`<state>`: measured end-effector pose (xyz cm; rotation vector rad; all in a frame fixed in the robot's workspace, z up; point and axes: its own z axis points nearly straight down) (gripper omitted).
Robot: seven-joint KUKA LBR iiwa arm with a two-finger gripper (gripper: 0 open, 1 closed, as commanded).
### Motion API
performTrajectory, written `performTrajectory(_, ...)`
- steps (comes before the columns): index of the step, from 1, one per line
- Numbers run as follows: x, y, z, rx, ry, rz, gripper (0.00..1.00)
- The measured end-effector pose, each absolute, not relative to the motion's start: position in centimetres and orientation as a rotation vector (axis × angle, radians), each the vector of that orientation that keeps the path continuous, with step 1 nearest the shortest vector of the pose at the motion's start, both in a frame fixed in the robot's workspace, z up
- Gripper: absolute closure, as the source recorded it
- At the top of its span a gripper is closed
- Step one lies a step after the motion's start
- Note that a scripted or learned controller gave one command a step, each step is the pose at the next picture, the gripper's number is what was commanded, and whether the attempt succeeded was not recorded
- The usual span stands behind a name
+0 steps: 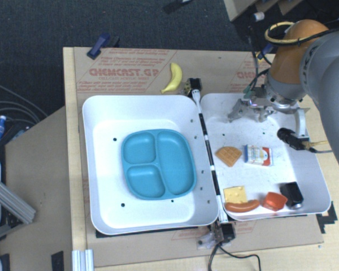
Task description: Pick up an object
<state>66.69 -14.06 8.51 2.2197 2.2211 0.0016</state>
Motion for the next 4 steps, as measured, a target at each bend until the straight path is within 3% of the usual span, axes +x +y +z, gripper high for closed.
performTrajectory(3,66.7,-15.5,8.5,2.220,2.220,0.001,0.00)
performTrajectory(4,66.7,-12.5,8.5,2.221,2.223,0.000,0.00)
